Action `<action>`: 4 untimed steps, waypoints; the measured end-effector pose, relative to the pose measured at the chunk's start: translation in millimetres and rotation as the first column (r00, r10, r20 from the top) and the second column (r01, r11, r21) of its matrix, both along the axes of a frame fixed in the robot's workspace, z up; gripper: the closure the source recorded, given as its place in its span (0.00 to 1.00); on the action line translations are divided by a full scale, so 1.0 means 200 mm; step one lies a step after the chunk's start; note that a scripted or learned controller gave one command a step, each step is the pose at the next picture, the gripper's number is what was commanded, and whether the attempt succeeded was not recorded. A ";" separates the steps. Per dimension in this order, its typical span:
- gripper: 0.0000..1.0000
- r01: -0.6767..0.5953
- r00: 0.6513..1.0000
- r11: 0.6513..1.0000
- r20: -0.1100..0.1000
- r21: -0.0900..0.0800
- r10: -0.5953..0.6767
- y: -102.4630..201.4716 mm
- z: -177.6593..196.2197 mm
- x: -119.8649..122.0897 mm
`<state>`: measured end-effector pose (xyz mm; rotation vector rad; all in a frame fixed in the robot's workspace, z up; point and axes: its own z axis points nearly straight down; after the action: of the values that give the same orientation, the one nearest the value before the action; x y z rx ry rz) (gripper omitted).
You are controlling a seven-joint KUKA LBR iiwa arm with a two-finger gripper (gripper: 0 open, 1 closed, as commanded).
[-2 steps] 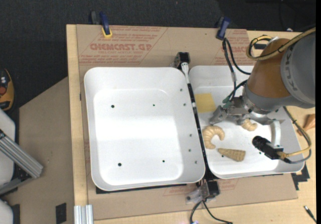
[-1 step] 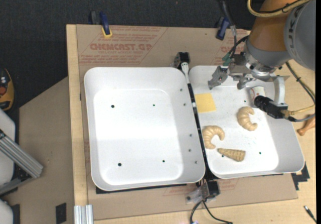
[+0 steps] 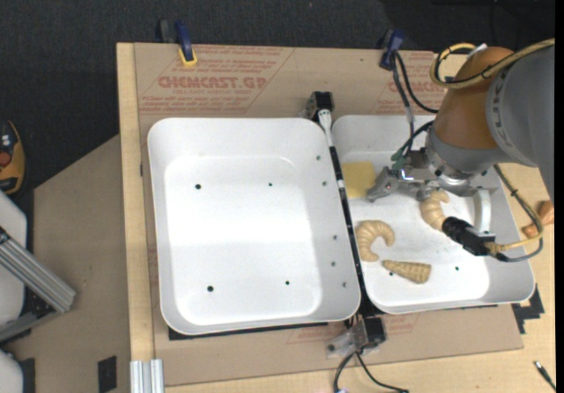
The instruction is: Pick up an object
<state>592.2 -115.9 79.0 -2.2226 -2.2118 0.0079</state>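
The right bin [image 3: 467,290] holds a flat yellow square [image 3: 357,178] by its left wall, a tan croissant shape [image 3: 374,238] in the middle and a ridged tan cone [image 3: 408,270] near the front. A second curved tan piece [image 3: 434,211] lies partly under the arm's wrist. My gripper [image 3: 404,192] hangs low over the right bin, just right of the yellow square and above the croissant shape. It is open, with one metal finger [image 3: 379,188] splayed left toward the square. Nothing sits between the fingers.
The left bin [image 3: 176,294] lies beside the right one, the two sharing a black-edged divider [image 3: 339,197]. Black cables [image 3: 480,246] run from the wrist over the right bin's right side. Blue clamps [image 3: 184,39] stand at the board's back edge.
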 end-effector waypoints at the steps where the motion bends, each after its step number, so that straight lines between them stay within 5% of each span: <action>1: 0.00 -0.012 0.999 1.000 0.029 -0.002 0.012 0.26 0.87 0.22; 2: 1.00 -0.007 1.000 1.000 0.013 -0.003 0.007 0.24 0.87 0.20; 3: 1.00 -0.014 1.000 1.000 0.012 0.002 0.014 0.67 0.86 0.29; 4: 1.00 -0.011 1.000 1.000 0.014 0.001 0.011 0.91 0.98 0.38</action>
<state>667.6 66.7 274.2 -2.2169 -2.2304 -0.0092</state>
